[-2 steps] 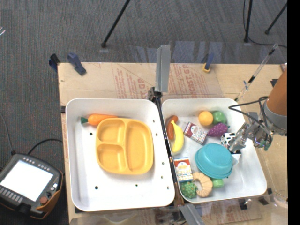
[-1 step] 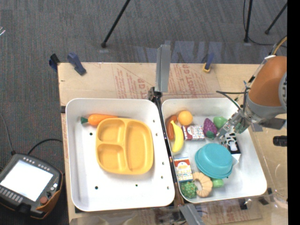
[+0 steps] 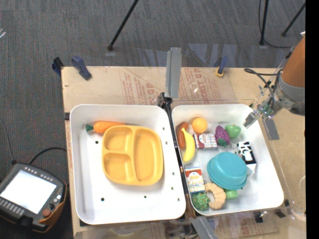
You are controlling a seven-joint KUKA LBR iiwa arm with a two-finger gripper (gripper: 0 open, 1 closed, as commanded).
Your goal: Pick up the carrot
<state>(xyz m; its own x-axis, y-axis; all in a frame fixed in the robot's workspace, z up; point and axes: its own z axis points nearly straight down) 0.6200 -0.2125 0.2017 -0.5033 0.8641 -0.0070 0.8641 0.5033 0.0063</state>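
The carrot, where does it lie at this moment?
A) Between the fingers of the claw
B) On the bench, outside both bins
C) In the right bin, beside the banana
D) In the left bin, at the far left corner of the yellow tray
D: the carrot lies in the left bin, against the far left corner of the yellow tray, while the claw hangs over the right bin.

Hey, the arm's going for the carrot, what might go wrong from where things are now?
1. The carrot lies in the left bin against the yellow divided plate, near the bin's far wall, so a descending gripper may strike the plate or wall.
2. The gripper hangs over the right bin's far right corner, so it must cross the toy food and the divider between the bins; a low path could snag there.
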